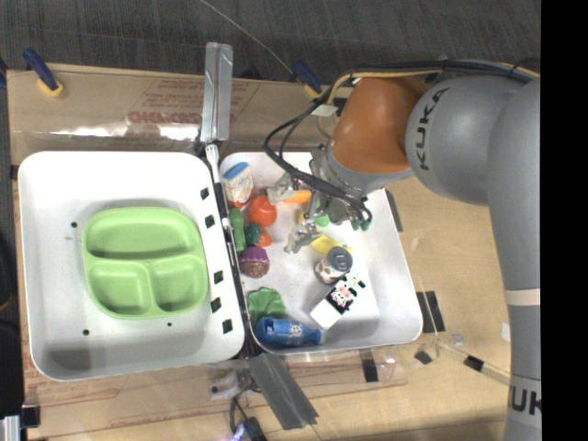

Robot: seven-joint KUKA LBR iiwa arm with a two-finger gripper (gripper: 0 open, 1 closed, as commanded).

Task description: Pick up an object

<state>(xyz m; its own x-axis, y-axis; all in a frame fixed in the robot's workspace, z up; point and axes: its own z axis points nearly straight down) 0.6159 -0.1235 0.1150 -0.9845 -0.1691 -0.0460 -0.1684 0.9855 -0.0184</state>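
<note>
Arm is reaching into the right bin (397,312), gripper (308,232) hanging low over the toy clutter beside a yellow piece (325,243) and an orange toy (262,211); nothing is showing between its fingers, and their spread cannot be told. Approach step, judging by pose. Next move is calling for a clean descent onto one object, then a closing and a lift.
</note>
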